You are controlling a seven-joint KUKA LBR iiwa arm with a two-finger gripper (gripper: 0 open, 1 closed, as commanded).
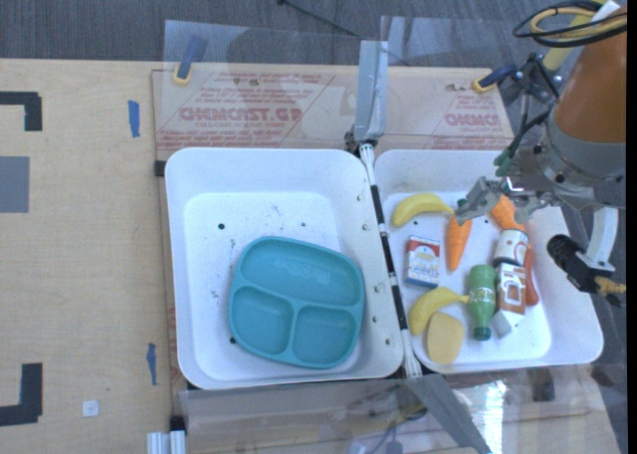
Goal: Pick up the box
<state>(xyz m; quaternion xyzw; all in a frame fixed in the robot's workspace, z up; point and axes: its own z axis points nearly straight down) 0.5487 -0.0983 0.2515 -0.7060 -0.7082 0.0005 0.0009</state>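
The gripper (506,198) hangs over the right bin (577,342), fingers spread wide and holding nothing. The box (423,262) (red and white) lies flat beside a carrot (457,243).

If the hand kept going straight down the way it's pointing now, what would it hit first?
Probably a carrot directly beneath the hand in the right bin, though height above it is unclear. The box lies off to the left, out of that line.

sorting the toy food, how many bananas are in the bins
2, both in the right bin. One banana lies near its top left, above the box. The other banana lies lower, beside the green bottle. More could hide under the arm.
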